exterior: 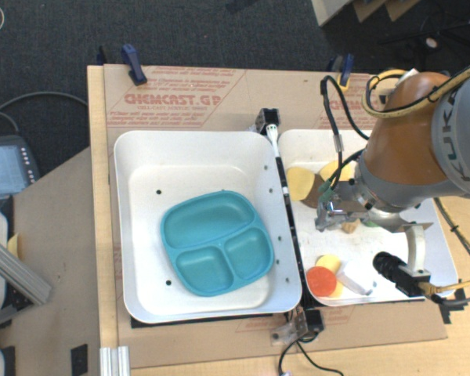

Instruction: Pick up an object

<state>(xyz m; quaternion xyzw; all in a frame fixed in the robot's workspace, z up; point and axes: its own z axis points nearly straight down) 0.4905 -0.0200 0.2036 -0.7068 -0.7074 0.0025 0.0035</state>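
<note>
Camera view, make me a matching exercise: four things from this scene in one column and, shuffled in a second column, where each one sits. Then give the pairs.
Things
1. teal divided plate
2. orange disc
3. pale yellow round piece
4. blue clamp

Places
A. at the near edge of the right-hand bin
B. on the far edge of the bench, outside both bins
C. in the left-hand bin
D. farther back in the right-hand bin, close by its left wall

Pairs: 1-C, 2-A, 3-D, 4-B
</note>
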